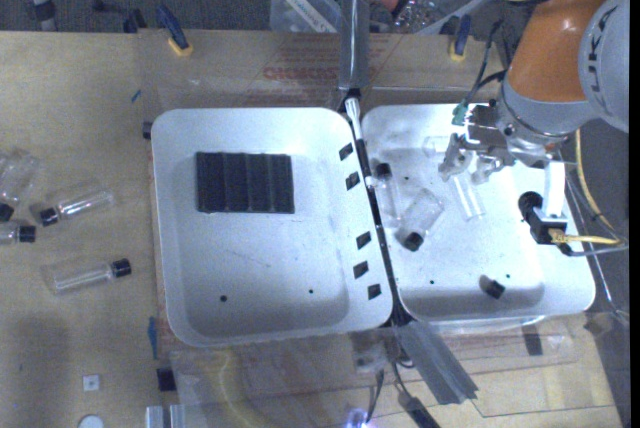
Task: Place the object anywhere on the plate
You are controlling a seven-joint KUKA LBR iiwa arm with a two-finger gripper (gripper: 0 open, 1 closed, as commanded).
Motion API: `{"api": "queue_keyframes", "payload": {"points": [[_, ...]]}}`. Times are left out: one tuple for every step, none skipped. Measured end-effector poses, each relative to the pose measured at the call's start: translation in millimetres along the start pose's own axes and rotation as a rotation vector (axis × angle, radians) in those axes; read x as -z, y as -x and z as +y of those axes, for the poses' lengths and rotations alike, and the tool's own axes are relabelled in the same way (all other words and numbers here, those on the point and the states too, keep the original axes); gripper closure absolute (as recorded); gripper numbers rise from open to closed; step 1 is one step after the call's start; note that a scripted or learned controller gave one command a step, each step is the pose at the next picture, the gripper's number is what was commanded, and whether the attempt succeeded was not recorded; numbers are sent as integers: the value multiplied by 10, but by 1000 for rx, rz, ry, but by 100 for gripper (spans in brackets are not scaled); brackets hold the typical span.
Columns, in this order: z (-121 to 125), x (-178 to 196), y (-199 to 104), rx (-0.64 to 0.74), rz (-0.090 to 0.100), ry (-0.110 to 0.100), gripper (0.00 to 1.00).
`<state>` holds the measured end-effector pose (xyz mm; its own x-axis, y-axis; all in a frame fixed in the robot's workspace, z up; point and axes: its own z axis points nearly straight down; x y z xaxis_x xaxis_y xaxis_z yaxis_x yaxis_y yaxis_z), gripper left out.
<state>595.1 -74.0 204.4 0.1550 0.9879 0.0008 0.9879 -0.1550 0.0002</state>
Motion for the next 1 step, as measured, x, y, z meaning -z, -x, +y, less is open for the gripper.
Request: {"api": "queue_keyframes", "payload": {"points": [[437,654,-687,-236,-2,1,100]]}}
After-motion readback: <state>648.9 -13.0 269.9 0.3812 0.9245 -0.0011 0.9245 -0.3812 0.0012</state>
